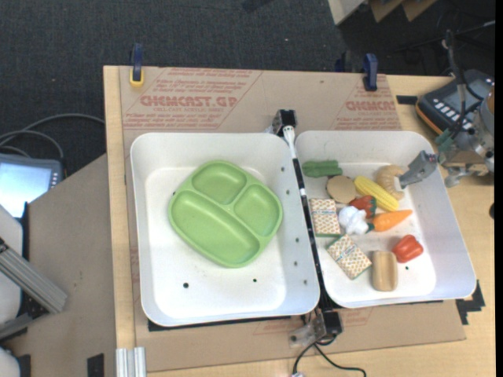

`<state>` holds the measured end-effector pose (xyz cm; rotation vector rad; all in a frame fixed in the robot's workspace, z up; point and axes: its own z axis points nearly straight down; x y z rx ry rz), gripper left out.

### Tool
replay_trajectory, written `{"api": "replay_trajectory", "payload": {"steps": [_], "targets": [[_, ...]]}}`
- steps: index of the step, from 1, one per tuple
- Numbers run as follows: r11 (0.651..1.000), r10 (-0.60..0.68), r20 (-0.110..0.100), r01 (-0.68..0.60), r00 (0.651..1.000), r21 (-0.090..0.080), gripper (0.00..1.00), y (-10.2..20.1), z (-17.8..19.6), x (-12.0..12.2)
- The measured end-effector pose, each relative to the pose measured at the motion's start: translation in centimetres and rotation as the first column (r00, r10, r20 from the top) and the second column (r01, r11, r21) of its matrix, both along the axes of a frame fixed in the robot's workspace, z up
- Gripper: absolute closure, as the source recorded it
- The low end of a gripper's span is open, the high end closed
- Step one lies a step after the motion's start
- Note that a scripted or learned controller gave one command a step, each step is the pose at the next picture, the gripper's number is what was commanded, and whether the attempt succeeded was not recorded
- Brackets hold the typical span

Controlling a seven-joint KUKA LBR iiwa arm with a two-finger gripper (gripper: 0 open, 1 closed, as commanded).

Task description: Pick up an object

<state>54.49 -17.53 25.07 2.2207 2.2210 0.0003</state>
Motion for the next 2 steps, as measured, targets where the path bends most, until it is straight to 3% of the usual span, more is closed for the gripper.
{"api": "replay_trajectory", "payload": {"steps": [1,2], "targets": [[1.000,0.001,-0.011,0.000,1.000,0.004,0.00,0.0,-11.2,1.9],[1.000,0.004,0.005,-0.004,1.000,-0.002,0.00,0.6,-16.8,8.5]]}}
